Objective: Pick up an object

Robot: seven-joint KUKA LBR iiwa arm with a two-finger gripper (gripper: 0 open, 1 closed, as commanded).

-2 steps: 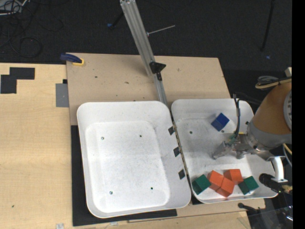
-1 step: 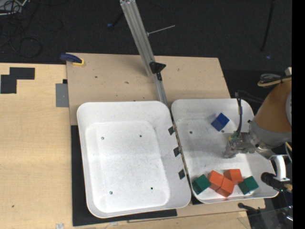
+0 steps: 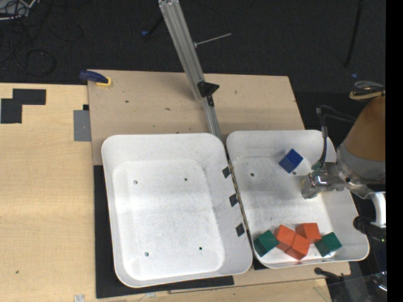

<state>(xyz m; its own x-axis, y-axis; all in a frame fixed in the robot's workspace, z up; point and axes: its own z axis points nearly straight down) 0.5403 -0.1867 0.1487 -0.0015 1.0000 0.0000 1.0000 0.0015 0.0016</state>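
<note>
The pincer (image 3: 313,187) hangs low in the right bin (image 3: 264,145), I cannot tell its grip, and the blue block (image 3: 290,161) sits just up-left of it.

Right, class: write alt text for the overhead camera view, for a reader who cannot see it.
A grey robot arm's gripper hangs over the right white plastic bin, beside a small blue cube. Orange cubes and two green cubes cluster at that bin's near edge, next to the left white plastic bin.
</note>
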